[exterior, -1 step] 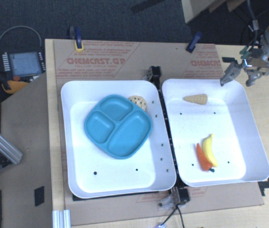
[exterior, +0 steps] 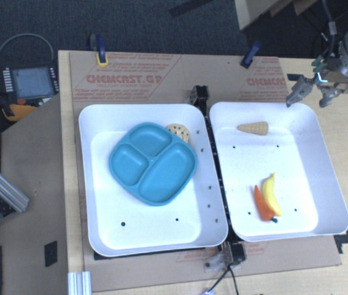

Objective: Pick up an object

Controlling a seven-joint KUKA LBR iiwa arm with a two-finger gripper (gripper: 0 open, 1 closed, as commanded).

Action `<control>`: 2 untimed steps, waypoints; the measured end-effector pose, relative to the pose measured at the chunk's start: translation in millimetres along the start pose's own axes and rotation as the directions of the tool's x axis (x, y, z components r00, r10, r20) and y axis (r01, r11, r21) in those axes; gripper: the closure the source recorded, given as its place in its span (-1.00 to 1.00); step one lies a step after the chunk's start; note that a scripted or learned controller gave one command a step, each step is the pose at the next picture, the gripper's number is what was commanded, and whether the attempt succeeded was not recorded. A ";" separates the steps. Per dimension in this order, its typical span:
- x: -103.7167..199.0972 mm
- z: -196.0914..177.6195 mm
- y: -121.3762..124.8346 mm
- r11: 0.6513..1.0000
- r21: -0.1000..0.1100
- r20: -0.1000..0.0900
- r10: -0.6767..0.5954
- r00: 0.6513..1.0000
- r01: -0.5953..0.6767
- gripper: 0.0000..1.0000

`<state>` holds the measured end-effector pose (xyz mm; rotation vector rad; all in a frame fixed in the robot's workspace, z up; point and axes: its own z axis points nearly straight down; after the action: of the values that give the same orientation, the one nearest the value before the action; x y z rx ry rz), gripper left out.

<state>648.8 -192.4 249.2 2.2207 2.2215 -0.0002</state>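
In the right bin [exterior: 321,165] a yellow banana [exterior: 271,194] lies against an orange carrot [exterior: 262,205] near the front. A tan cone-shaped piece [exterior: 253,128] rests near that bin's back wall. My gripper [exterior: 312,96] hangs at the bin's far right corner, above the rim, open with nothing between its fingers. It is well behind and to the right of the banana and to the right of the cone.
The left bin [exterior: 94,183] bears a blue divided plate [exterior: 153,163], with a round cookie [exterior: 178,131] tucked at its back edge. Clamps [exterior: 102,57] hold the cardboard-covered bench at the back. A screen unit [exterior: 29,82] sits off the bench at the left.
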 end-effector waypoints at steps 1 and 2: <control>-2.7 61.5 0.0 1.000 0.004 -0.001 0.000 1.000 0.000 -1.00; 0.7 106.2 6.7 1.000 0.004 -0.002 -0.001 1.000 0.001 -1.00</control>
<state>655.5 -191.8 143.0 2.2225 2.2253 -0.0030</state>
